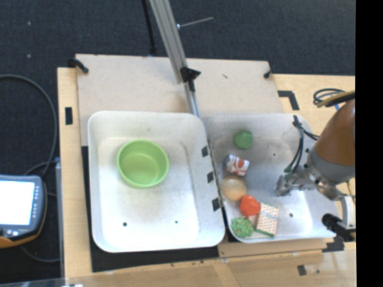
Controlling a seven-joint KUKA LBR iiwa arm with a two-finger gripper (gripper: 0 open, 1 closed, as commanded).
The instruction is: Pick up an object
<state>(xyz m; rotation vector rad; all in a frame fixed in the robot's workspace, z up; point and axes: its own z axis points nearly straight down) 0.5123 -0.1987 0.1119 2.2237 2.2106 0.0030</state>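
Arm (338, 142): the grey KUKA arm is reaching in from the right over the right bin, its orange band showing above the wrist; much of its body is being cut off at the right side.
Gripper (286, 187): it is hanging low over the bare floor of the right bin (281, 133), right of the objects; whether it is open or closed cannot be told from this slant, and nothing is visibly being carried.
Objects for picking: all six are lying in the left half of the right bin, apart from the gripper.
Green ball (243, 139): it is sitting alone toward the bin's far side.
Red-and-white packet (237, 165): it is lying crumpled below the ball; its printing is too blurred to read.
Tan ball (234, 189): it is resting near the dividing wall, just below the packet.
Red-orange ball (250, 205): it is sitting just beside the tan ball.
Patterned box (267, 219): it is lying tilted, touching the red-orange ball; its pattern is too small to make out.
Green textured piece (243, 226): it is sitting at the bin's near corner, partly tucked under the box.
Left bin (105, 220): it is holding a lime-green bowl (142, 164), upright.
Pole (170, 37): a metal pole is slanting down to the bins' shared edge, its top running out of view.
Screen (19, 208): a handheld pendant at far left is glowing white, nothing readable, its left part being cropped.
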